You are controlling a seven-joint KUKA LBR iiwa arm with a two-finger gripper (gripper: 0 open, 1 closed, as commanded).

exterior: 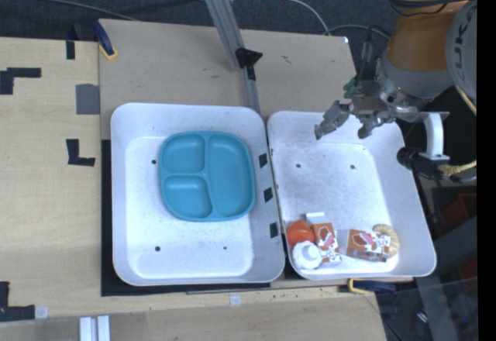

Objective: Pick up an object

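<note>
The claw point(346, 125) is seen above the far rim of the right bin point(403, 200), its two fingers spread apart with nothing between them. One finger point(325, 123) points toward the gap between the bins; the other sits near the bin's far right corner. The claw hangs from the grey arm point(422, 60), whose orange band is seen at the upper right.

Well apart from the claw, at the near end of the right bin, the objects are gathered. An orange ball point(299, 233) lies at the near left, touching a white round piece point(307, 256) just in front of it. Beside these a red-and-white packet point(327, 242) is seen, with a small white block point(315, 216) at its far edge. Near the right wall lies a brown-and-red packet point(373, 242).

In the left bin point(132, 200) a blue divided plate point(207, 176) rests, flat, toward the far half. Both bins stand side by side on the desk point(46, 177), with a grey pole point(221, 2) slanting in above them.
</note>
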